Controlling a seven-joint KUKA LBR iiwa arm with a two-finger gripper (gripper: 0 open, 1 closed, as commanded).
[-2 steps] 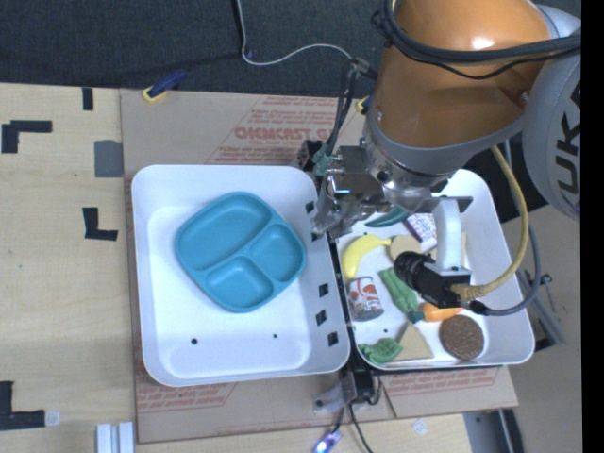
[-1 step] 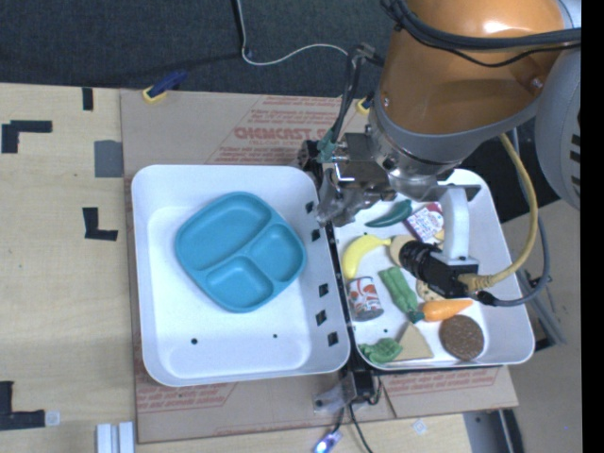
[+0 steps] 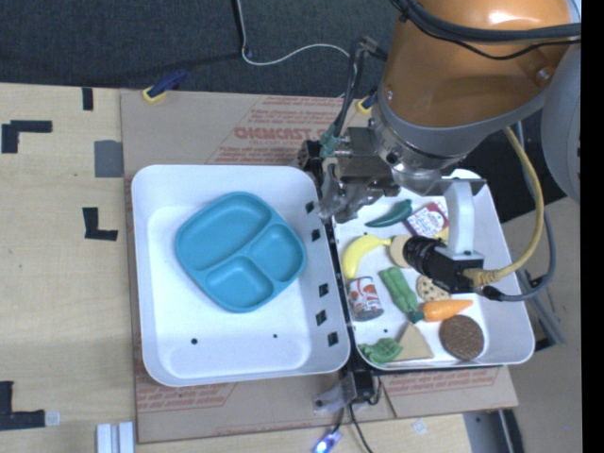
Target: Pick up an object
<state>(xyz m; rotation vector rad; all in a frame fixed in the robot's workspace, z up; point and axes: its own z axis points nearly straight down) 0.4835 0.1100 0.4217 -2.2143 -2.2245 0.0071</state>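
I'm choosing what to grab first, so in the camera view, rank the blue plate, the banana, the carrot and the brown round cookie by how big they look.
Largest to smallest:
1. blue plate, by far
2. banana
3. brown round cookie and carrot look about alike; I would not rank them.

Glossy orange shell on the arm (image 3: 481,36), catching bright highlights, above dull grey metal around the tool (image 3: 351,192). Smooth white plastic for both bins, the left bin (image 3: 156,338) and the right bin (image 3: 505,243), with a satin sheen; smooth matt blue plastic for the divided plate (image 3: 241,250); shiny plastic on the toy banana (image 3: 361,251), the carrot (image 3: 445,309) and the green pepper (image 3: 387,217). Matt brown cardboard (image 3: 236,130) printed in red under the bins, pale wood-look table (image 3: 57,281) with black tape marks, dark rough carpet-like cloth (image 3: 113,17) behind.
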